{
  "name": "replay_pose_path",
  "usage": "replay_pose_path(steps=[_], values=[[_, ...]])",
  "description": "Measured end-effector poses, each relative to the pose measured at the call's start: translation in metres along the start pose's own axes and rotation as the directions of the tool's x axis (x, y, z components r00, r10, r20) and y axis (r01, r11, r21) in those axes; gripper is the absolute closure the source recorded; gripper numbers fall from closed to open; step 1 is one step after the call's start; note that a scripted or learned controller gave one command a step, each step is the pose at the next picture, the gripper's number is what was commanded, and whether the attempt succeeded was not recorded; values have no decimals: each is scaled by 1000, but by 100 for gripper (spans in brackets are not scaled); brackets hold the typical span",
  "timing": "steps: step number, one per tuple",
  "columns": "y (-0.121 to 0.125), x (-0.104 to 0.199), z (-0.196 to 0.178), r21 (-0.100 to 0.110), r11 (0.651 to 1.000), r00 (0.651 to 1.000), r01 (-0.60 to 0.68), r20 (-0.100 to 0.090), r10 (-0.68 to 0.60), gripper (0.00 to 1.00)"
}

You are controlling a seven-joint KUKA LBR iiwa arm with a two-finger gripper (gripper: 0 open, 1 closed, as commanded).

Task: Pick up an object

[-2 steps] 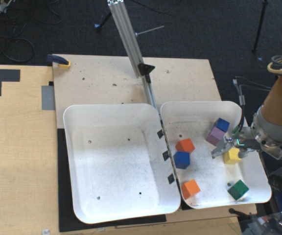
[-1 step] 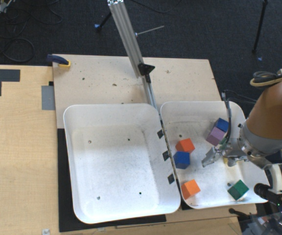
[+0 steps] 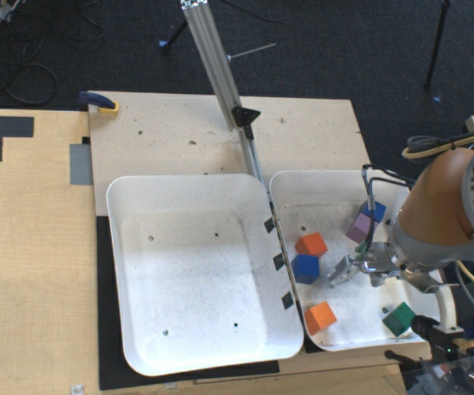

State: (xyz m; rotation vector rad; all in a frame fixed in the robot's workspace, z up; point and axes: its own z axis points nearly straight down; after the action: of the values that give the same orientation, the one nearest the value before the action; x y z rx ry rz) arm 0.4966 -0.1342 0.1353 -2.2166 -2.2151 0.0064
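In the right bin [image 3: 333, 185] lie several small blocks. An orange cube [image 3: 311, 244] and a blue cube [image 3: 305, 267] sit close together by the bin's left wall. A second orange cube [image 3: 320, 316] lies near the front left corner. A purple block [image 3: 359, 226] and a blue block [image 3: 375, 212] sit further back, and a green block [image 3: 399, 318] lies at the front right. My gripper [image 3: 341, 271] hangs low over the bin floor, just right of the blue cube and apart from it. The arm's orange band [image 3: 439, 204] covers the bin's right side.
The left bin [image 3: 138, 189] stands beside the right one, with black clips on the shared wall. A slanted metal pole [image 3: 219, 64] rises behind the bins. A blue and yellow clamp [image 3: 99, 102] sits at the board's back left corner.
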Motion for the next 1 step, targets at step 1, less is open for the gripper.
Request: replay_pose_path(steps=[1], values=[[1, 0, 45, -7, 1000, 1000, 0, 1, 0, 0]])
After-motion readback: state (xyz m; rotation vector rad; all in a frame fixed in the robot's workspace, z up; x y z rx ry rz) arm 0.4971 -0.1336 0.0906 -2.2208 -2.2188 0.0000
